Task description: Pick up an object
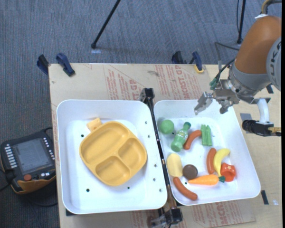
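Observation:
My gripper [212, 107] hangs over the far rim of the right bin [249, 148], open, with nothing between its fingers. Toy food lies below it in that bin: a green ball [167, 126], a green bottle [180, 137], an orange-red sausage [192, 139] and a green stalk [206, 134] nearest the gripper. Further toward the front lie a banana [221, 159], a second sausage [211, 160], a red pepper [228, 172], a carrot [204, 179], a brown ball [190, 171], a pale yellow potato [175, 165] and a third sausage [185, 189].
The left bin [69, 127] holds a yellow divided plate [113, 152]. A black bar [154, 122] runs between the two bins. Clamps [64, 63] grip the bench's far edge. A handheld control pendant [27, 160] lies on the floor at left.

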`<state>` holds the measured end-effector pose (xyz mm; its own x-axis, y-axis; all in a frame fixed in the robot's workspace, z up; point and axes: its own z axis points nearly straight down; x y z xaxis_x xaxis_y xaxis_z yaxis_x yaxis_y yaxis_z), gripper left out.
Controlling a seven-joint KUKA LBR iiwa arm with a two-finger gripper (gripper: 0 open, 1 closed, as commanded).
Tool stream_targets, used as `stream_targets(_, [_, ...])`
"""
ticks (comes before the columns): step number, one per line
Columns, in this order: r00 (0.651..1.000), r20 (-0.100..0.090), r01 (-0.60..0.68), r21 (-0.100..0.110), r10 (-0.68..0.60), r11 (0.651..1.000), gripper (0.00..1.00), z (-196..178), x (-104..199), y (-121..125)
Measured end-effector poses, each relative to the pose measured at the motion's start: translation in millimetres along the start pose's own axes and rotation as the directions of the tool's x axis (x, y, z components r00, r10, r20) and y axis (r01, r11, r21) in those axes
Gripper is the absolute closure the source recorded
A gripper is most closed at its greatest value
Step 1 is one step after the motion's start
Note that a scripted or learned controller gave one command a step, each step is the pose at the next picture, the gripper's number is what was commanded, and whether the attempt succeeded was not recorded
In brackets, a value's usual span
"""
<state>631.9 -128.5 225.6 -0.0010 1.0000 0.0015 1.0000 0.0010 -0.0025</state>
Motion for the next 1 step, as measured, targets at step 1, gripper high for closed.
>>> stream_targets(1, [1.000,0.000,-0.002,0.003,0.002,1.000,0.00,139.1,19.7,-21.4])
